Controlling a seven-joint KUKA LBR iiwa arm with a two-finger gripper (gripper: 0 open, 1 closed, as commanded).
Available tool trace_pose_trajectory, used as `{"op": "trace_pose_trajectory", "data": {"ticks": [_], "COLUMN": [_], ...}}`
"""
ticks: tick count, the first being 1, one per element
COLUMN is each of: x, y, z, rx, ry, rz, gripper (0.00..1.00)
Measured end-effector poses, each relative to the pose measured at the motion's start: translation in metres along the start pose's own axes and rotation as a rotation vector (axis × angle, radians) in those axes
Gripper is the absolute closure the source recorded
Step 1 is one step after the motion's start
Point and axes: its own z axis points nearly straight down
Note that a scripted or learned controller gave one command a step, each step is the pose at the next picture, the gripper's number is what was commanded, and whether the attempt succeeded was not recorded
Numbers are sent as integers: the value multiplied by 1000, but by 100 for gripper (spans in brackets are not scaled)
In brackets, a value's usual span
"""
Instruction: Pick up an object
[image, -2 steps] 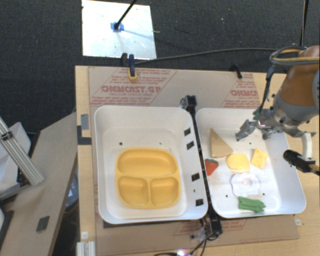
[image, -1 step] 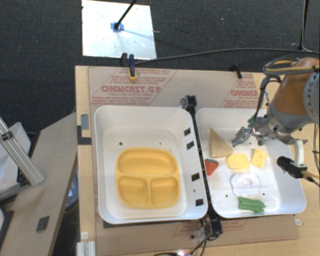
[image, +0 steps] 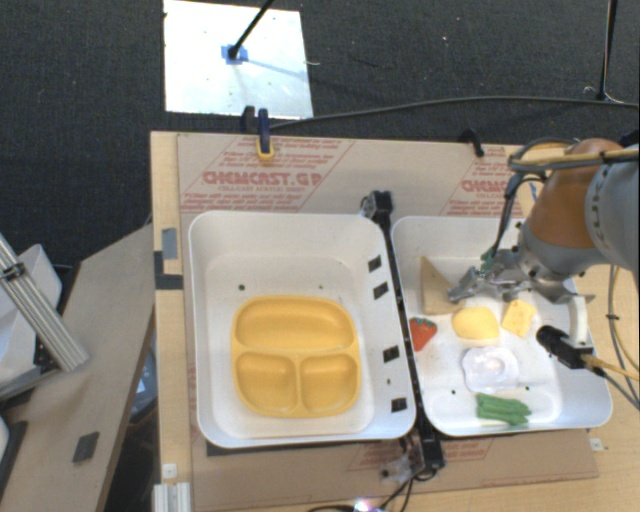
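Two white bins on the bench (image: 300, 165); gripper (image: 478, 284) low in the right bin (image: 590, 400).

The left bin (image: 215, 300), smooth white plastic with rounded corners, holds one glossy yellow tray (image: 295, 355) with three compartments. The right bin holds six items: one rounded yellow lump (image: 476, 323) just below the gripper, one flat yellow wedge (image: 519, 317), one red strawberry-shaped piece (image: 423, 331), one knobbly green piece (image: 502, 408), one pale translucent piece (image: 490, 368), one tan flat triangle (image: 433, 285). Gripper finger state: cannot tell.
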Motion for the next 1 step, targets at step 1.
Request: {"op": "trace_pose_trajectory", "data": {"ticks": [1], "x": [0], "y": [3], "z": [-15], "rx": [-7], "ry": [-1], "rz": [-2], "gripper": [100]}}
